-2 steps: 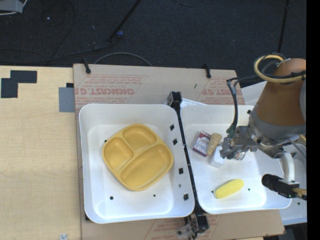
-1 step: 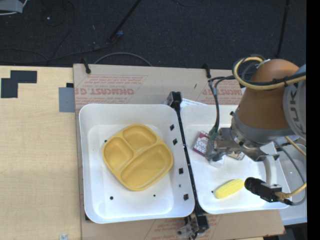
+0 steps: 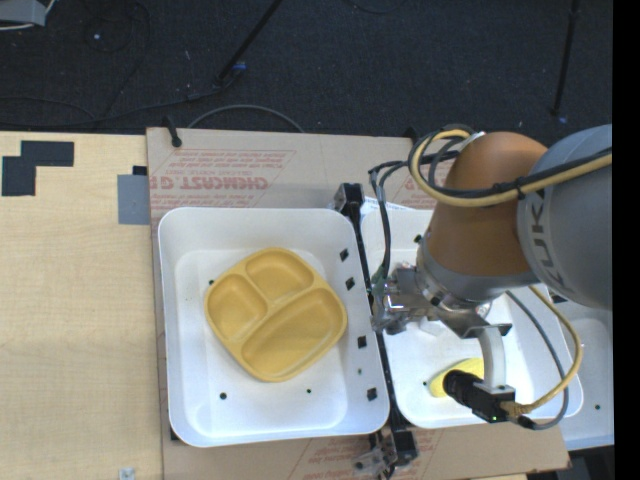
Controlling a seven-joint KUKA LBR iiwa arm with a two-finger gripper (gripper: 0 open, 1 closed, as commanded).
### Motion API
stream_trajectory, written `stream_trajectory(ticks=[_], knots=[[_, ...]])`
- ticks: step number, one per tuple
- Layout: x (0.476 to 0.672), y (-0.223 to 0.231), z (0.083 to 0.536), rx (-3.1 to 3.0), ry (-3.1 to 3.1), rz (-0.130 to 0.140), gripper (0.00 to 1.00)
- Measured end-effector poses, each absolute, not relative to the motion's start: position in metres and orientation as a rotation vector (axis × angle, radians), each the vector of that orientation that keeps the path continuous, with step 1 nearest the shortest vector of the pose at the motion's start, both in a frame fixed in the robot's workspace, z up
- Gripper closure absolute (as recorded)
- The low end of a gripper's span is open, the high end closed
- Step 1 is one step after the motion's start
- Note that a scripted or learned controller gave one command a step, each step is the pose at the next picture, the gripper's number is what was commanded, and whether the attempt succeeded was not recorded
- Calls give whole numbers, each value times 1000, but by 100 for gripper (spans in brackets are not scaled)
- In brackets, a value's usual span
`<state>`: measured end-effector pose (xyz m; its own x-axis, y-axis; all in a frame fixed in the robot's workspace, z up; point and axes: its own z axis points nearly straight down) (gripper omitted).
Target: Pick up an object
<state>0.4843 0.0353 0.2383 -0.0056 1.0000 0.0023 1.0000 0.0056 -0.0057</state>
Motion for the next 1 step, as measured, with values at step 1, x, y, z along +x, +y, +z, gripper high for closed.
stream_trajectory(ticks=[1], knots=[[490,83,240,-2214,-2224,4,100]])
